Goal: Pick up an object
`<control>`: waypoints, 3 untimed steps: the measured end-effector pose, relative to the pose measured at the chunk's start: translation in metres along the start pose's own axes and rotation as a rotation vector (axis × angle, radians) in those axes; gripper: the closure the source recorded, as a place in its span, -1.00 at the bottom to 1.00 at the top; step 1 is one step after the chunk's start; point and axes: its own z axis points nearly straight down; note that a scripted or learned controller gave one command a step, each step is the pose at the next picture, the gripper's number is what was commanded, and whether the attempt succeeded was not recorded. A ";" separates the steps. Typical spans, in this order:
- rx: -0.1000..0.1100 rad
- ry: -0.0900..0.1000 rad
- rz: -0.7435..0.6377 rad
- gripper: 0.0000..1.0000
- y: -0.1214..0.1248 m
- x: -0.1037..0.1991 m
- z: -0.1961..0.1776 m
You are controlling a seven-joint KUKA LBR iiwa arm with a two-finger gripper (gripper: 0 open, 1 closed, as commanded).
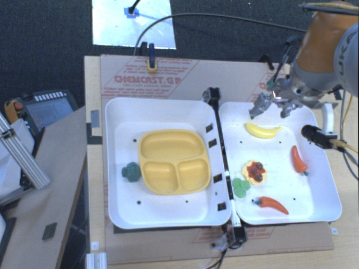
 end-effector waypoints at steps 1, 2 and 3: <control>0.001 0.000 0.001 -1.00 -0.009 -0.004 0.052; 0.000 0.000 -0.001 -1.00 -0.003 -0.002 0.096; -0.005 -0.001 0.000 1.00 -0.002 -0.002 0.083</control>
